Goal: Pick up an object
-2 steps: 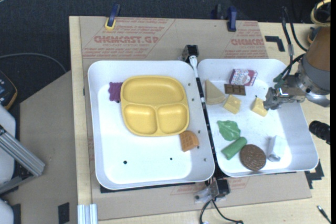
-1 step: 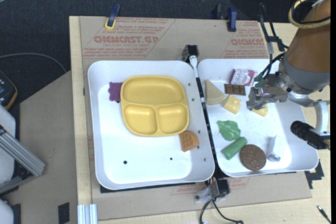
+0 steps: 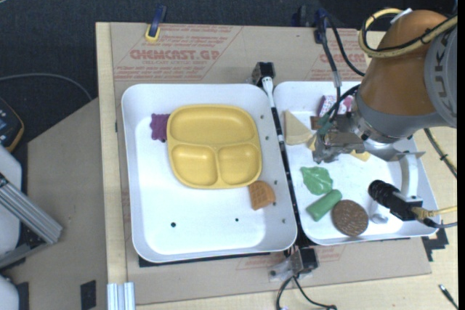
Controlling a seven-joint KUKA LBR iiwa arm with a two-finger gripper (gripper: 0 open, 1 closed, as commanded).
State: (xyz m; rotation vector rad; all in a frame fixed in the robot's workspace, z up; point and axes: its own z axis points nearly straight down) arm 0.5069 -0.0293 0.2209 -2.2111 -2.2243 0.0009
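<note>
Gripper (image 3: 325,149) is hovering low in the right white plastic bin (image 3: 414,227), can't tell what it's doing grip-wise, and the nearest grab looks like the flat green leaf-shaped piece (image 3: 317,178) just below it, toward the bin's front edge.

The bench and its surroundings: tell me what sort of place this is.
Probably a robotics lab test bench: a grey arm over two white bins of toy food, clamped to a board, with loose cables on the floor.
</note>
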